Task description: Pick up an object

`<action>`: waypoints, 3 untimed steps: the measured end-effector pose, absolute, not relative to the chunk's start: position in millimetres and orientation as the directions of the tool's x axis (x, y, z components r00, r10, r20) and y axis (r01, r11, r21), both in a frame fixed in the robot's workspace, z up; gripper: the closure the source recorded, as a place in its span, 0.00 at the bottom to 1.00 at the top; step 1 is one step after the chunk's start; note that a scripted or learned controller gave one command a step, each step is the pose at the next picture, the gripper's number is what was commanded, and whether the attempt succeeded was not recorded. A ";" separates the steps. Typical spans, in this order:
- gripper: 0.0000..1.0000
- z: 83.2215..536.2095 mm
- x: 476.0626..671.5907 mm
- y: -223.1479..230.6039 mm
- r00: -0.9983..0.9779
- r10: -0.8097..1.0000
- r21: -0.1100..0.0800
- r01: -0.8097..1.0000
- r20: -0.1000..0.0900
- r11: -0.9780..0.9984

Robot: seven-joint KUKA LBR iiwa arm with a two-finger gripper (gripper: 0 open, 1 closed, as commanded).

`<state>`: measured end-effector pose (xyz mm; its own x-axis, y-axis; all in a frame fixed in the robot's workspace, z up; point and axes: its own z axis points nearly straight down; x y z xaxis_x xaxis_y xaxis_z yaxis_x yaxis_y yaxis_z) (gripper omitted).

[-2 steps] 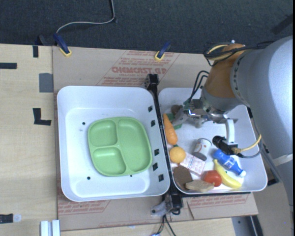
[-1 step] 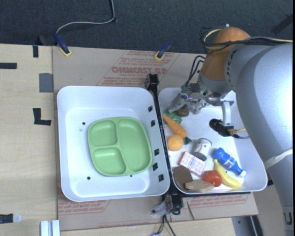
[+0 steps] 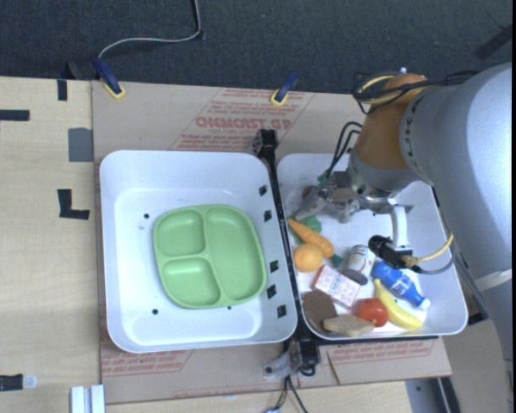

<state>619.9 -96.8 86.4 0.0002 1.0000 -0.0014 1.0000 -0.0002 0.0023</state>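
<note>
Two white bins side by side on a cardboard-topped bench. Left bin [image 3: 125, 231]: a green three-part plate [image 3: 211, 255] lies flat near its middle.

Right bin [image 3: 451, 304]: objects crowd the 6 to 9 o'clock part. A carrot [image 3: 310, 233] lies along the 9 o'clock wall, with an orange [image 3: 307, 259] touching it just below. Toward 6 o'clock of the orange sits a small red-and-white box [image 3: 337, 285], and a small can [image 3: 357, 261] is just beside that box. A blue bottle [image 3: 402, 286] lies tilted at about 4 o'clock from the can. Banana [image 3: 402, 317] and tomato [image 3: 372, 311] sit along the 6 o'clock wall, touching; a brown piece [image 3: 347, 324] lies next to the tomato.

Arm enters from 3 o'clock, orange band uppermost. Gripper [image 3: 331, 198] is low in the right bin's 11 o'clock part, just above the carrot. How wide it stands, or whether it grips anything: cannot tell; the metalwork blurs together.
</note>
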 end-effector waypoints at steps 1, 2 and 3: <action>0.00 87.2 578.7 -101.0 0.000 1.000 0.005 1.000 -0.001 0.000; 0.00 86.1 600.8 -95.0 -0.001 1.000 0.003 1.000 -0.001 0.001; 0.00 85.7 638.8 -99.7 -0.001 1.000 0.004 1.000 -0.001 0.001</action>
<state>638.8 -99.7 85.7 -0.0015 1.0000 -0.0012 1.0000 0.0015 0.0035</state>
